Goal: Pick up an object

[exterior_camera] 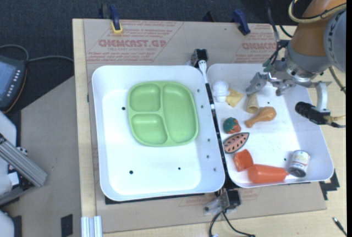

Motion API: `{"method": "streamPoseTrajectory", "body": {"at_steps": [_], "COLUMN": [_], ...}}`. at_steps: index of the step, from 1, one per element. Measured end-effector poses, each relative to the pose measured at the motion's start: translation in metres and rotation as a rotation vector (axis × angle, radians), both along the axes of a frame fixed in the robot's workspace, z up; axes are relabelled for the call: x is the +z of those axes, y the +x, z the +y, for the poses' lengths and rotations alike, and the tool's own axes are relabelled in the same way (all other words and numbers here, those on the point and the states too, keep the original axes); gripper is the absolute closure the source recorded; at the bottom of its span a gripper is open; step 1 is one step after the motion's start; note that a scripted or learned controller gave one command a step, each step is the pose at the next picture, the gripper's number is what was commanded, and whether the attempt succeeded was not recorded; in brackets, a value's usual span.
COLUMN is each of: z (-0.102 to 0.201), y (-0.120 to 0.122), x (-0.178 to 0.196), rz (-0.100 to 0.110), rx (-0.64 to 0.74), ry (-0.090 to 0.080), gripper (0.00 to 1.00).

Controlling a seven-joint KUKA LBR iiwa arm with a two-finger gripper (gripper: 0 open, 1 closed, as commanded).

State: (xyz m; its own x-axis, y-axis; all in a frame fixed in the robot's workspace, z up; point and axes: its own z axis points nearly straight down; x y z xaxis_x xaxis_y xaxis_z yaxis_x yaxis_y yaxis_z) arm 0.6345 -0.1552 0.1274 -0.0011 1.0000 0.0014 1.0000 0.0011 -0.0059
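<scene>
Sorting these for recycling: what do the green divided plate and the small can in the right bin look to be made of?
Green divided plate: likely moulded plastic, matte and evenly coloured, with soft rounded compartment edges. Small can: probably metal with a printed label, judging by its shiny rim, though it may be a plastic toy.

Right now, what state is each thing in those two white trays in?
Green divided plate: flat in the left bin.
Small can: on its side, right bin.
Orange carrot: lying flat.
Toy drumstick: lying flat.
Gripper: above the right bin, holding nothing visible.
</scene>
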Motion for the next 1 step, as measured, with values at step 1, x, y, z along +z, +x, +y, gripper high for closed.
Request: {"method": "streamPoseTrajectory", "body": {"at_steps": [1], "z": [0.001], "y": [-0.0005], "x": [-0.0453], "rz": [-0.001], "rx": [0.0], "ry": [-0.001], "gripper": [0.0]}}
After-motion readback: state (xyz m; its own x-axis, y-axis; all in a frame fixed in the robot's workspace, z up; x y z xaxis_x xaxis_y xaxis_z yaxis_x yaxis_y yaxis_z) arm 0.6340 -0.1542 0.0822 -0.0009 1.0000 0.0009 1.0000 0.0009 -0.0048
